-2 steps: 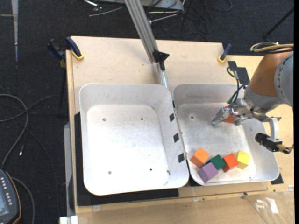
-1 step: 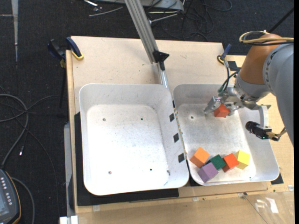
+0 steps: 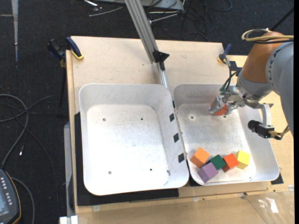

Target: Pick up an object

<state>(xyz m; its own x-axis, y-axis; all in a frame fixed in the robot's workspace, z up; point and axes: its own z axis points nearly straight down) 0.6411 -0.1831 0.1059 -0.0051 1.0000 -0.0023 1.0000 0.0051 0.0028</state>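
In the upper part of the right bin (image 3: 261, 171), my gripper (image 3: 218, 108) hangs from the grey arm with the orange band (image 3: 257, 62). A small red-orange block (image 3: 221, 109) shows between its grey fingers, and the gripper is shut on it. Along the bin's front edge lie an orange block (image 3: 201, 156), a green block (image 3: 217, 162), a purple block (image 3: 208, 171), a red-orange block (image 3: 231, 161) and a yellow block (image 3: 243, 158), packed close together.
The left bin (image 3: 88, 125) sits beside the right one, their rims meeting near the middle. A slanted metal rail (image 3: 142, 27) runs from the top down to the gap between the bins. A black fitting (image 3: 261, 129) juts from the arm over the right rim.
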